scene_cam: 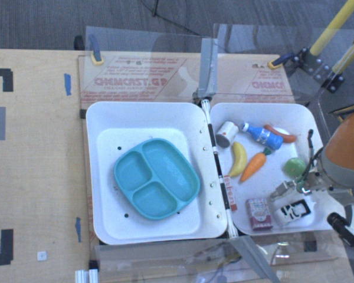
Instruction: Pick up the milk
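The milk is a small white carton with black markings. It lies on its side near the front right of the right bin. My gripper hangs just above and behind the carton, at the end of the grey arm with its orange band coming in from the right. Nothing shows in its grasp, and the milk rests on the bin floor.
Also in the right bin are a red box left of the milk, a green item, a carrot, a banana, a blue bottle, a sausage and a white cup. The left bin holds a teal divided plate.
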Available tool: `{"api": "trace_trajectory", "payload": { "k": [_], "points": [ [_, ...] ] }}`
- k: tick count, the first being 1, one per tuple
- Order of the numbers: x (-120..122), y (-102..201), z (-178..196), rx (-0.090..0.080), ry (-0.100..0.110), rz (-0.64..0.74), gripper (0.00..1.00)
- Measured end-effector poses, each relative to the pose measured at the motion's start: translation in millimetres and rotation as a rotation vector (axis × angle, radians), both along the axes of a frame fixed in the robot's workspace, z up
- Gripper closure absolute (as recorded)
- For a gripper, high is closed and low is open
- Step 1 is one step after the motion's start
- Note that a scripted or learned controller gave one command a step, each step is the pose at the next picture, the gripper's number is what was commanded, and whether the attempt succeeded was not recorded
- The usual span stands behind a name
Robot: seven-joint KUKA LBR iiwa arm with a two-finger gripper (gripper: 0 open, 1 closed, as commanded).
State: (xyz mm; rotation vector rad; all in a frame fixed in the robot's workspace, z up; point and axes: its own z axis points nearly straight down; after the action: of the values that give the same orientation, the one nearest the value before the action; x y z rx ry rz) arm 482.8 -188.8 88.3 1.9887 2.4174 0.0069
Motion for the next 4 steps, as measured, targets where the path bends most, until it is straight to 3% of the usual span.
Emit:
{"api": "trace_trajectory", "payload": {
  "k": [1,2,3,4],
  "points": [
    [53.8,-27.6,1.4,0.015,0.006,-0.077,0.0],
    [1.7,-30.6,0.9,0.004,0.0,0.105,0.0],
    [-0.2,10.1,0.5,-0.002,0.001,0.114,0.0],
    [4.7,-24.6,1.7,0.018,0.0,-0.256,0.0]
  ]
}}
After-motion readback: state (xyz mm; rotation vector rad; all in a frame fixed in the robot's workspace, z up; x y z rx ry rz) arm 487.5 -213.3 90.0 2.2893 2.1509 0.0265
